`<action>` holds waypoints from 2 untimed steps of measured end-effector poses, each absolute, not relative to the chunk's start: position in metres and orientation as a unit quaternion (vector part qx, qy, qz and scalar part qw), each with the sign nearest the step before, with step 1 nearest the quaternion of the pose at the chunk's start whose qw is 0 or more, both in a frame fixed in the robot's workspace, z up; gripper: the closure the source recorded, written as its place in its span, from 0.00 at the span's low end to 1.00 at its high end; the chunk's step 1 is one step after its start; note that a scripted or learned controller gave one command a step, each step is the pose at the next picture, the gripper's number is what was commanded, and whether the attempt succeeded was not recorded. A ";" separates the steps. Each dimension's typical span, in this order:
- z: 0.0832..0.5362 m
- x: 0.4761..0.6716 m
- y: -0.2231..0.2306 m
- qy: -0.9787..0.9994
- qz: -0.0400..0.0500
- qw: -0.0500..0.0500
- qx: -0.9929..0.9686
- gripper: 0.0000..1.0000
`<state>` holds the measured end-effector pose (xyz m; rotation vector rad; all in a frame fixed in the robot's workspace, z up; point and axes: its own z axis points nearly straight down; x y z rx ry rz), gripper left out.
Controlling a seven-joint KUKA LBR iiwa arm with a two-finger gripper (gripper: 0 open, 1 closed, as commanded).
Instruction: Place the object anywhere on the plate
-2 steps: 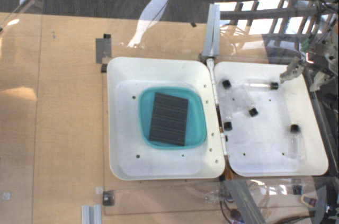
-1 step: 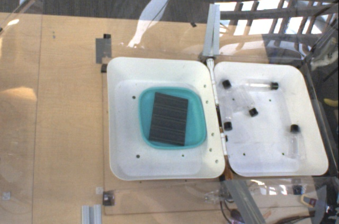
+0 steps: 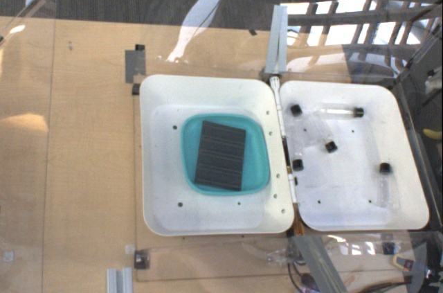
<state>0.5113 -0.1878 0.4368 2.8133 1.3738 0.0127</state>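
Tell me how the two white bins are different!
The left bin holds a teal plate with a dark ribbed block lying on it; the right bin holds a few small black bits scattered about. The left bin's load sits in the middle; the right bin's is spread out. Both are shallow, white, with rounded corners, side by side.

Two bins side by side on the worktop [image 3: 69,146], touching along their inner edges. Left bin [image 3: 159,208] holds a plate [image 3: 188,146] near its centre; a flat ribbed slab [image 3: 221,155] lies on the plate, slightly tilted, well inside the rim. Right bin [image 3: 408,208] holds several small cubes well apart: one near the back left corner [image 3: 295,109], one at the back right [image 3: 358,112], one near the middle [image 3: 331,145], one by the left wall [image 3: 297,164], one toward the right [image 3: 384,168]. An upright post [image 3: 277,39] stands behind the seam between bins. A small bracket [image 3: 136,63] sits behind the left bin's back left corner.
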 end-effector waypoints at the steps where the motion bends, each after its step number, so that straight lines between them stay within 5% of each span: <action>1: 0.435 0.489 -0.200 0.327 0.003 0.004 0.945 0.00; 2: 0.436 0.490 -0.162 0.135 0.004 0.003 0.991 0.00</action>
